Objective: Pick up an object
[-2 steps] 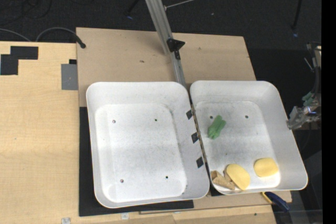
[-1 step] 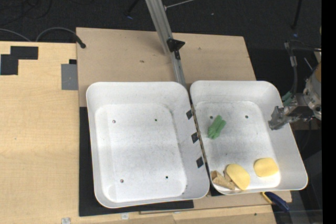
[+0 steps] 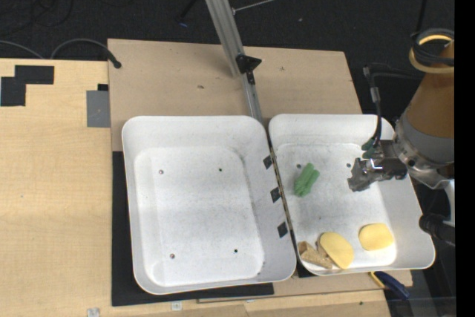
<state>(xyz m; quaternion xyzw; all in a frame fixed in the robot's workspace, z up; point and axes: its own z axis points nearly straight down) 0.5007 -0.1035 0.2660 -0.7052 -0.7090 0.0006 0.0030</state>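
Note:
The right bin (image 3: 326, 126) holds a small green object (image 3: 306, 180) near its left-middle. Two yellow rounded pieces lie toward its front: one (image 3: 338, 249) at the front centre, the other (image 3: 376, 237) to its right. A tan, crumbly piece (image 3: 315, 256) rests at the front left corner beside the first yellow piece. My gripper (image 3: 361, 178) hangs over the right side of this bin, well to the right of the green object and above the yellow pieces in the view. Nothing shows between its fingers.
The left bin (image 3: 148, 134) sits beside the right one, with black clips (image 3: 275, 194) along the shared edge. A grey metal rail (image 3: 223, 18) slants up from behind the bins. The orange-banded arm (image 3: 438, 100) occupies the right edge.

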